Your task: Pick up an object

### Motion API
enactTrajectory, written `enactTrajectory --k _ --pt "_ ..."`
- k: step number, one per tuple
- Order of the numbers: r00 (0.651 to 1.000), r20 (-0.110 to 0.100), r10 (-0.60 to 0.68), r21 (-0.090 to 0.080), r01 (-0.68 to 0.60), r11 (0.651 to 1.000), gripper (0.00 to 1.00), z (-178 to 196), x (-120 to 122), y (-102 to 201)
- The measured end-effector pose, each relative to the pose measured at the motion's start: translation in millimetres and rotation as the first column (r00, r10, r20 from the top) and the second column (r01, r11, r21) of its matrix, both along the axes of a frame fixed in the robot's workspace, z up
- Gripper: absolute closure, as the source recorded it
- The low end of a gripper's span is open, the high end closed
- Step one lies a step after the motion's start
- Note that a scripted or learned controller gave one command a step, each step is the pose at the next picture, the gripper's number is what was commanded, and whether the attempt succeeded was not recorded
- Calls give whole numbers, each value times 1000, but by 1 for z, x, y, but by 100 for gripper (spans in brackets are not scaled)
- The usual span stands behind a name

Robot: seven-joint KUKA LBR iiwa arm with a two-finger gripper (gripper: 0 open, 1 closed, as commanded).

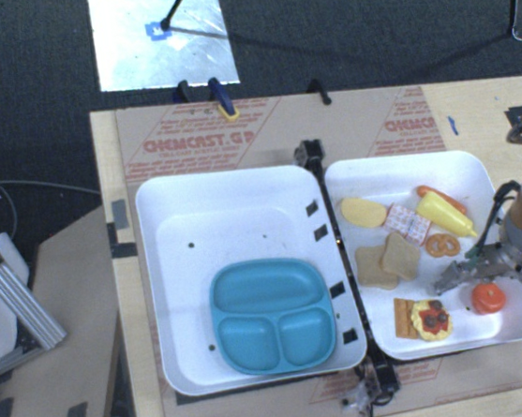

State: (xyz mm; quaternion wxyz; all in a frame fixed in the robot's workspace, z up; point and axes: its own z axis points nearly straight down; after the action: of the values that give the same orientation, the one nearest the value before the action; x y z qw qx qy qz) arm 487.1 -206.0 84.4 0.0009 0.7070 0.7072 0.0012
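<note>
Nearest me, in the right bin [384, 346]: one toast with red topping [424, 318] lying flat by the front wall, and one red tomato [487, 298] to its right. The gripper [451, 277] sat low over the bin floor just beyond those two, close to the tomato but with nothing visibly in it. I couldn't tell whether it was open or closed.

I judged the tomato the likeliest pick. It's probably a light, hollow plastic toy, stiff, smooth and round, so it could squirt out sideways. I'd take it across its widest middle, coming straight down. The toast looked too flat to get under.

Next back: two bread slices [389, 263] overlapping, and one pretzel [442, 246] to their right, thin and awkward.

Far row: one pale yellow lump [363, 211], one pink-checked wafer [406, 223] touching it, one orange-and-yellow piece [445, 210] tilted by the far right corner.

Count: eight food items, all in the right bin.

The left bin [178, 260] held one blue divided plate [274, 314] with three compartments, towards the front.

Beyond both bins: one cardboard sheet [270, 126] with a blue-and-yellow clamp [222, 99] at its far edge.
</note>
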Motion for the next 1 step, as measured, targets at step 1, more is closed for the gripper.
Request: enactTrajectory --k 1 --pt "1000 4 1 0 -1 1000 100 11 1 0"
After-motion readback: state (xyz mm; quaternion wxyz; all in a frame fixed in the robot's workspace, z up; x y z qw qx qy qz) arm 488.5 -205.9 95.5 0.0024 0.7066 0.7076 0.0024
